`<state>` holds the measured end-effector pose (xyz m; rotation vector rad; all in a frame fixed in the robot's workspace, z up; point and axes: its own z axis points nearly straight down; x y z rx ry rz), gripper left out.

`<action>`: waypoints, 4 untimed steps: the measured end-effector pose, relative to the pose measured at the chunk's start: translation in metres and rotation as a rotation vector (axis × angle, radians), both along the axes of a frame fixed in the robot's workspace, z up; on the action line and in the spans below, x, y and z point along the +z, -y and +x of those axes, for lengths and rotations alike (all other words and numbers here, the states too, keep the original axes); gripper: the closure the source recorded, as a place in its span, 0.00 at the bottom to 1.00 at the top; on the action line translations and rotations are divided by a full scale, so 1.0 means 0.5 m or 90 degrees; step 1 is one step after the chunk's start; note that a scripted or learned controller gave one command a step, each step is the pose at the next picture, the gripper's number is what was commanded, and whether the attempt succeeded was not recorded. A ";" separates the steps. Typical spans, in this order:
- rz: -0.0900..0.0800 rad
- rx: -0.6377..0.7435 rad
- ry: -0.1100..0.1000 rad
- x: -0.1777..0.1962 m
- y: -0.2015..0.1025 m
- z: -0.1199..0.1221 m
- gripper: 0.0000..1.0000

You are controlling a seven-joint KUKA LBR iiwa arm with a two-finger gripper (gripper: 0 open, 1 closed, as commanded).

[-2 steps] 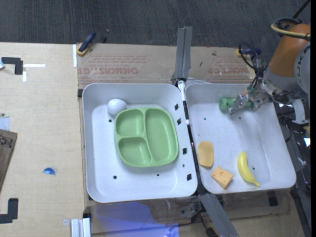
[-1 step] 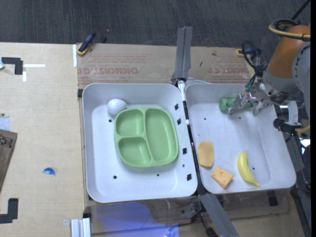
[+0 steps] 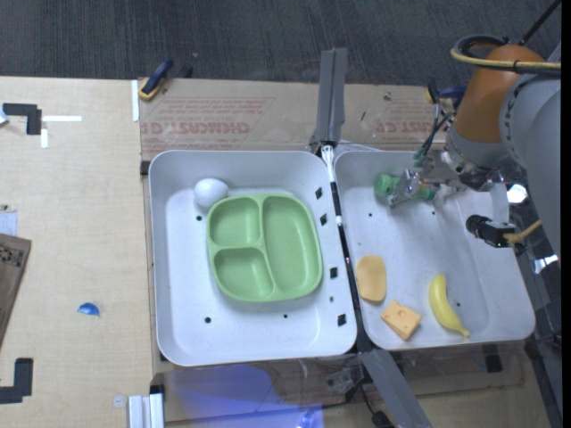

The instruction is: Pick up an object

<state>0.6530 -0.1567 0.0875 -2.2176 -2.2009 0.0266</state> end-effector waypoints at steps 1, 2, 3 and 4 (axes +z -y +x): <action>0.001 0.035 0.006 0.003 -0.090 0.005 0.00; 0.001 0.080 0.015 0.033 0.070 0.009 0.00; 0.012 0.126 0.023 0.018 0.099 -0.056 0.00; 0.006 0.149 0.022 0.017 0.095 -0.102 0.00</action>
